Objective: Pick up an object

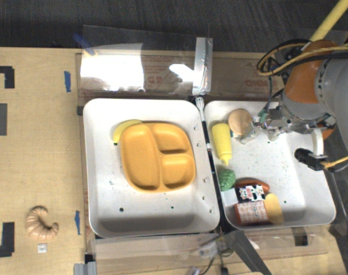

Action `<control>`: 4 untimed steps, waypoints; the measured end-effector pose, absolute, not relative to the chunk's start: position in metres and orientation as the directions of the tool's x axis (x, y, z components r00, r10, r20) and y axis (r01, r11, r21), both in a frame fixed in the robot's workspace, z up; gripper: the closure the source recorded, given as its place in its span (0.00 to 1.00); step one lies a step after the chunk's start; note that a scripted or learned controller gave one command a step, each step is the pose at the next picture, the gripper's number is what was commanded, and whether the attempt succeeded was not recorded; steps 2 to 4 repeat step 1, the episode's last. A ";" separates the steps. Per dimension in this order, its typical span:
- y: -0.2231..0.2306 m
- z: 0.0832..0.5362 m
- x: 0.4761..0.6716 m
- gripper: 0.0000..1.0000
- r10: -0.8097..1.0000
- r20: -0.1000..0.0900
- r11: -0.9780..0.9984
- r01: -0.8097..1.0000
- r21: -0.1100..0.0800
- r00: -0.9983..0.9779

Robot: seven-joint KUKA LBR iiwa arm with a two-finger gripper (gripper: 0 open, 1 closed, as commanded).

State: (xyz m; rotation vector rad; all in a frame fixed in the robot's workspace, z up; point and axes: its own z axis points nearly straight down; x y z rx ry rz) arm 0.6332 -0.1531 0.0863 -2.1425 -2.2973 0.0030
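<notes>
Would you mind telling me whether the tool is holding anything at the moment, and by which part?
It cannot be told. The tool sits right beside the round tan object at the far end of the right bin, but whether it grips it is unclear.

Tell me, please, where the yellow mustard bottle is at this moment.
The yellow mustard bottle lies in the right bin, against its left wall, between the round tan object above it and the green toy below it.

Orange tray (156, 156) in left bin (96, 153); arm (317, 90) over right bin (311, 193).
</notes>
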 end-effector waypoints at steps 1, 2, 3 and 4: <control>-0.143 0.087 0.593 0.00 0.876 -0.003 0.483 0.876 0.005 -0.483; -0.143 0.087 0.593 0.00 0.876 -0.003 0.483 0.876 0.005 -0.483; -0.143 0.087 0.593 0.00 0.876 -0.003 0.483 0.876 0.005 -0.483; -0.143 0.087 0.593 0.00 0.876 -0.003 0.483 0.876 0.005 -0.483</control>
